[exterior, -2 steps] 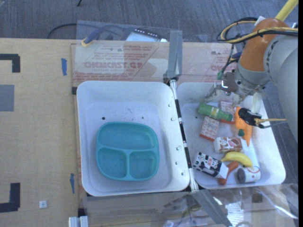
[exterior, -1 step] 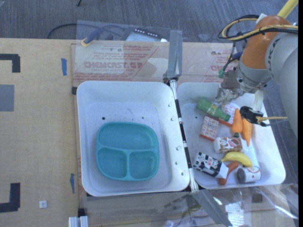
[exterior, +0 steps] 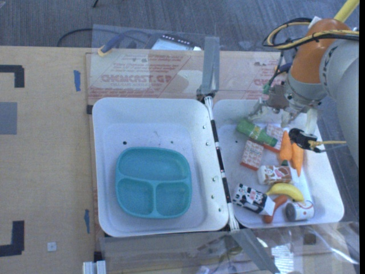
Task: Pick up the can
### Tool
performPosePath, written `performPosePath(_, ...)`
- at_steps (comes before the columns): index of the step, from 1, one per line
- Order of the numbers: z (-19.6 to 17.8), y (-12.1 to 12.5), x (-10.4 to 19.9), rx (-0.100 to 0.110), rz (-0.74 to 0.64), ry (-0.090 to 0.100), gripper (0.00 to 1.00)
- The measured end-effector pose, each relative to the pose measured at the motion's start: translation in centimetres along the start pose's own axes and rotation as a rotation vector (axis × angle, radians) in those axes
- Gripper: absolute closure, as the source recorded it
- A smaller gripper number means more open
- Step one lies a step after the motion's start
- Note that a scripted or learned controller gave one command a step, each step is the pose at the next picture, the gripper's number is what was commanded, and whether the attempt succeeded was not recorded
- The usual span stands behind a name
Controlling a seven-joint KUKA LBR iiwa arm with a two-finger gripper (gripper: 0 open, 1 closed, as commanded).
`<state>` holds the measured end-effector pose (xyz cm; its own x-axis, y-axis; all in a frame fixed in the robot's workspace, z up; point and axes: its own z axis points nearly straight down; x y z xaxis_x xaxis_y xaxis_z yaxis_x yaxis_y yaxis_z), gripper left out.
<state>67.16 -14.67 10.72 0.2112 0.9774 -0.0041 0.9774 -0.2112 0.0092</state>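
1. One can [exterior: 299, 211] lies on its side at the right bin's [exterior: 331, 194] near corner.
2. One gripper [exterior: 275, 112] hovers over that bin's far end; grip state cannot be determined.
3. Left bin [exterior: 114, 116]: one teal tray [exterior: 153, 182].
4. One banana [exterior: 286, 191]; two carrots [exterior: 291, 152].

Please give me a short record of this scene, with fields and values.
arm: reaches in from the right, end effector above the right bin's far end
left bin: holds a teal divided plate
right bin: green bottle, banana, carrot, can lying near the front corner
can: not grasped, apart from the end effector
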Motion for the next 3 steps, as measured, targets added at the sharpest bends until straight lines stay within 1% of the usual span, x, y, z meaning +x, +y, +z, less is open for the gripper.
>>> performPosePath(1,-4.0,-1.2,4.1,0.011,0.019,0.003,0.00)
performPosePath(2,1.5,-7.4,2.3,-0.007,0.039,0.006,0.00)
performPosePath(3,0.9,0.2,-3.1,0.015,0.266,0.001,0.00)
